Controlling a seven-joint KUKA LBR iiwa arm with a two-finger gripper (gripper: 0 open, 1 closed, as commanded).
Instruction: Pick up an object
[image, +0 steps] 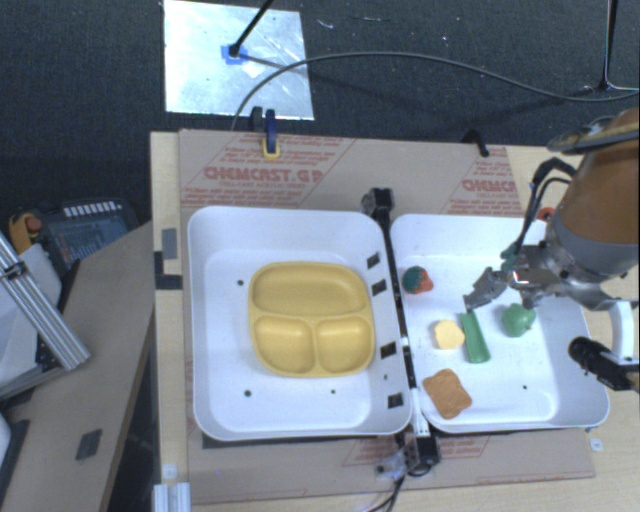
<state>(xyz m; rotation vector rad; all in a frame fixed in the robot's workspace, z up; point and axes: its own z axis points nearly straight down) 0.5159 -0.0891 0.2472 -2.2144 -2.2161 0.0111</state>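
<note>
Claw (497, 285) above right bin (500, 408) — mid-floor

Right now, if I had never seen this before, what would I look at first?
Probably the big yellow tray with three compartments, sitting alone in the middle of the left bin. Next, the grey and orange robot arm reaching in from the right over the right bin. Below it lie little toy foods: a green stick, a yellow block, a brown piece and a red and green one.
</note>
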